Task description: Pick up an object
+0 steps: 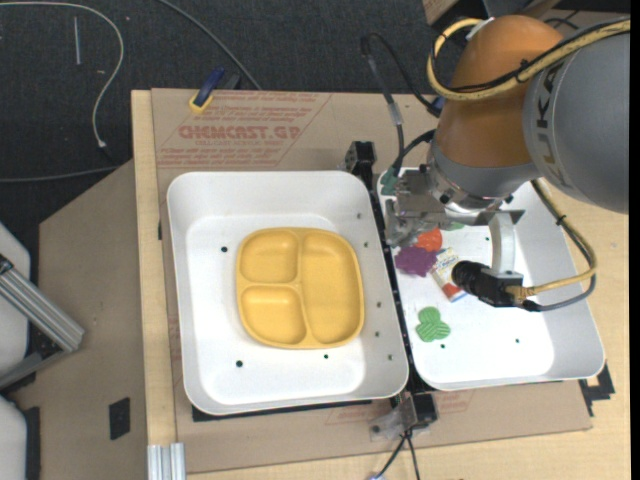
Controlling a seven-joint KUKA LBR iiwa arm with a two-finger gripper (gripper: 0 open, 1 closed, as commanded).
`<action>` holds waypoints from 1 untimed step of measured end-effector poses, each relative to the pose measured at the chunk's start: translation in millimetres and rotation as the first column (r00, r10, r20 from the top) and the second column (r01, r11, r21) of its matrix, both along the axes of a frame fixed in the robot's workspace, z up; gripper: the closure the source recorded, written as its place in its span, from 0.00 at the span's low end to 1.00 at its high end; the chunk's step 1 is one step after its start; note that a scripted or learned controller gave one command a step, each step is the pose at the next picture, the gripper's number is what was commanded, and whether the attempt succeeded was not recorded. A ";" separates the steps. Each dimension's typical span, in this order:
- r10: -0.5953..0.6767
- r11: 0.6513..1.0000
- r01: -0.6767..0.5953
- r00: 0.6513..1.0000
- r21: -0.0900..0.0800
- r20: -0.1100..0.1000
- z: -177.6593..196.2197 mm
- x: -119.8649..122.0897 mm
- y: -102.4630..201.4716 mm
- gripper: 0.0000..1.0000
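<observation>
My gripper [425, 223] hangs low at the far left of the right bin [560, 363], over the orange piece [430, 239] and purple piece [412, 260]. How it stands I cannot tell. The crowded pieces could make me nudge one aside or close on nothing.

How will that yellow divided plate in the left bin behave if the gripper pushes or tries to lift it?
The yellow divided plate looks like rigid moulded plastic, so it should stay stiff and is probably light. It lies flat on the left bin floor, so a push would likely slide it, not tip it. Its low rounded rim gives two fingers little to pinch.
</observation>
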State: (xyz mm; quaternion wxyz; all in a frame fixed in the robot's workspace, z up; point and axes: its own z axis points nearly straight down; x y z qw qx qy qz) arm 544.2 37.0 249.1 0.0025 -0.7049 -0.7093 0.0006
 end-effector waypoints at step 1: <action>0.000 1.000 0.000 1.000 0.000 -0.001 -13.1 -9.1 53.5 1.00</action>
